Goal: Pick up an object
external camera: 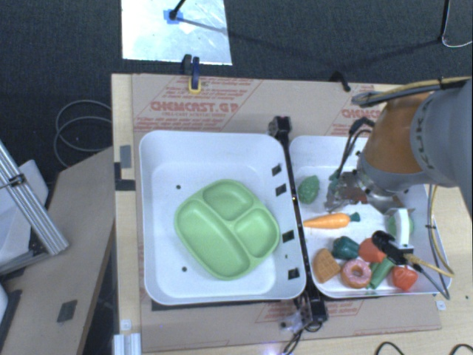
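The grey arm's claw [345,193] hangs low in the right white bin [316,151], too dark to tell if it is open or closed, just above the orange plastic carrot [326,221] and beside the bumpy green toy broccoli [308,188], while the light green divided plate [226,228] sits in the left white bin [159,198].

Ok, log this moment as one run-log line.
phase: reach | hand: over right bin, above carrot | broccoli beside | nothing seen held | left bin: green tray
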Motion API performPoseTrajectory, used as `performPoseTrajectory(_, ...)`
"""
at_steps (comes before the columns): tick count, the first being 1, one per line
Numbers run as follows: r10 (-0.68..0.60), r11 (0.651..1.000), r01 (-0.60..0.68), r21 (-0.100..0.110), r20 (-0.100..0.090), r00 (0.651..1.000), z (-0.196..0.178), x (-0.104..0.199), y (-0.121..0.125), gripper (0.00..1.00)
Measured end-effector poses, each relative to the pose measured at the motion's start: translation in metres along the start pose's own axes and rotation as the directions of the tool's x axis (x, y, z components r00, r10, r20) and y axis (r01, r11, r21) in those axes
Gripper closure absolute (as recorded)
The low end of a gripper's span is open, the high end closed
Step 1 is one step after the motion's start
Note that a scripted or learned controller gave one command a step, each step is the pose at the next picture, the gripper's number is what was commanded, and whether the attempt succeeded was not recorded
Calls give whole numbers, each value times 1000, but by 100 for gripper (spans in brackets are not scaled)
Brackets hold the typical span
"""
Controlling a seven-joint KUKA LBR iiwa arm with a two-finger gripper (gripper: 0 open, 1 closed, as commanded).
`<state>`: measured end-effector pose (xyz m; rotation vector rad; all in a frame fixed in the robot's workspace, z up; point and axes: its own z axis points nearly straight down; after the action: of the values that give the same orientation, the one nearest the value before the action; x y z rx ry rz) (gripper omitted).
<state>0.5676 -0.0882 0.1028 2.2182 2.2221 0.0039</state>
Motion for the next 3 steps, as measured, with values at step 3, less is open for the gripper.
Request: performPoseTrajectory(3,-5,1000,5,2,-1,1000,-130,24,-30,100)
